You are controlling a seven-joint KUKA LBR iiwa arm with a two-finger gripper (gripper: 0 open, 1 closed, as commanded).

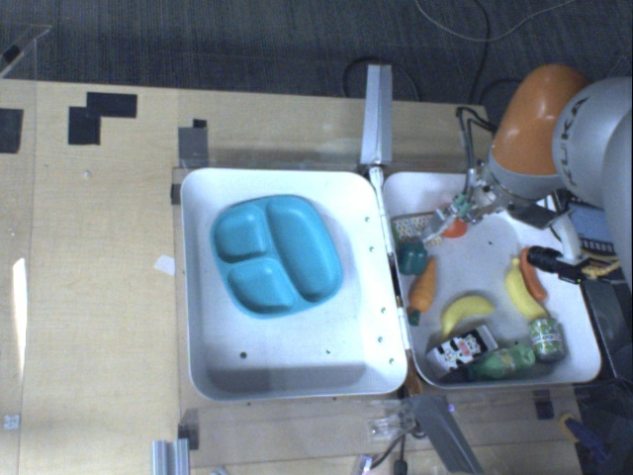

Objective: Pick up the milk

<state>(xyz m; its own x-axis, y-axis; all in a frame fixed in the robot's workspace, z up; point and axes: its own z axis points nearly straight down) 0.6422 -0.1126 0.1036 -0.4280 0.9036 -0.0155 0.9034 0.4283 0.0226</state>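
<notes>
The milk [463,349] is a small black-and-white cow-patterned carton lying on its side near the front edge of the right bin [584,369]. My gripper [458,213] hangs over the far part of that bin, well behind the milk, with the orange-banded wrist [534,117] above it. A small red-orange item [453,231] lies right under the gripper tip. Nothing of the milk is near the gripper.
Around the milk lie a green bottle [504,360], a small can [546,336] and a banana [465,311]. A second banana [522,293], a carrot [423,285], a teal cup [412,258] and a grey box [410,228] share the bin. A blue divided plate [279,253] sits in the left bin [297,374].
</notes>
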